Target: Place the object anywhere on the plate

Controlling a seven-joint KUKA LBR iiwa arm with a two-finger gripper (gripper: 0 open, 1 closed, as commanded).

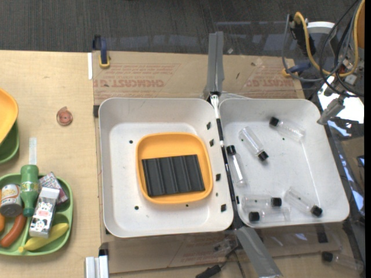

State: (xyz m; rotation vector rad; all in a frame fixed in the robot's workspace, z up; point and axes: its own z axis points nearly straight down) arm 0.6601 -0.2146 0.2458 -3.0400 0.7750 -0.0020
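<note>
Clear plastic tubes with black caps lie loose in the right bin (324, 172). All are slim, see-through cylinders lying flat on the smooth white floor, and none is on the plate.
- One tube (253, 142) lies slantwise near the bin's middle.
- A second tube (288, 130) lies toward the far corner.
- A third tube (235, 165) lies along the wall next to the divider.
- Three more tubes (303, 202) lie near the front edge, two of them close together by the front left corner.

The plate (144, 155) sits in the middle of the left bin (116, 120), well apart from the tubes. It is orange-yellow and roughly square, with rounded corners and a raised rim. A dark, ribbed rectangular mat (173, 175) covers most of its flat centre.

Both bins are shallow, matt white trays with rounded corners. They touch along a grey metal divider (215, 68) and rest on a sheet of brown cardboard (156, 77).

A bundle of yellow and black cables (342, 51) hangs past the right bin's far corner. The state of the jaws cannot be told here.

The pale wooden tabletop (46, 86) lies left of the bins and carries several things:
- A green divided dish (64, 227) holds toy food: a bottle, a can, a carton, a sausage and a banana.
- Part of a yellow bowl (6, 117) is at the left edge.
- A small pink disc (65, 116) lies alone.
</note>
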